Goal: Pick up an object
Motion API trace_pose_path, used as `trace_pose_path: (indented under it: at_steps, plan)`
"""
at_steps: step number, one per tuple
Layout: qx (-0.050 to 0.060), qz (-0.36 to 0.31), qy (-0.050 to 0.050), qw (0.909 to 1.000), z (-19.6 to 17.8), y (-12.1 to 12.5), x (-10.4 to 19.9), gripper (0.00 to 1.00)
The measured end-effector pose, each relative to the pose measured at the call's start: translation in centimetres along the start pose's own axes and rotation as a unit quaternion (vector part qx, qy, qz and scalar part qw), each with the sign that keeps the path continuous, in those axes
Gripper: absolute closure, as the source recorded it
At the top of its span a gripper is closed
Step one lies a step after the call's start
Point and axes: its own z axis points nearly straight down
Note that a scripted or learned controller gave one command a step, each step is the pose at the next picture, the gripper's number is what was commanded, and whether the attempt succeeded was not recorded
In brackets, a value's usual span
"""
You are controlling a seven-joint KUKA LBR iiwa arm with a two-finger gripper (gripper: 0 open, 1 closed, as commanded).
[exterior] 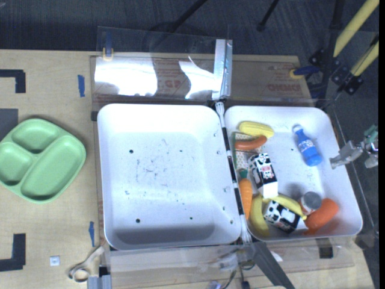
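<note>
camera view: blue bottle (307, 146) beside fingers (352, 154)

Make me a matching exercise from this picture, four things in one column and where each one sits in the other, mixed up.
Things
1. blue bottle
2. yellow corn
3. green divided plate
4. banana

Places
A. on the bench, left of both bins
B. right bin, near edge
C. right bin, far left corner
D. right bin, far right part

Pairs: 1-D, 2-C, 3-A, 4-B
</note>
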Motion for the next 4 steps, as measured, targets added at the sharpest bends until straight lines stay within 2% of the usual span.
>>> trace_pose_path:
  at_steps: [1, 2, 3, 4]
  plan:
    - [0.0, 0.017, 0.0, 0.9999, 11.2, 4.3, -0.7, 0.0]
    - [-0.001, 0.074, 0.006, 0.9972, 18.6, 8.4, -0.7, 0.0]
    - [-0.002, 0.02, 0.002, 0.9998, 19.7, 13.4, 0.0, 0.0]
    - [-0.004, 0.019, -0.001, 0.9998, 18.6, 13.5, -0.1, 1.0]
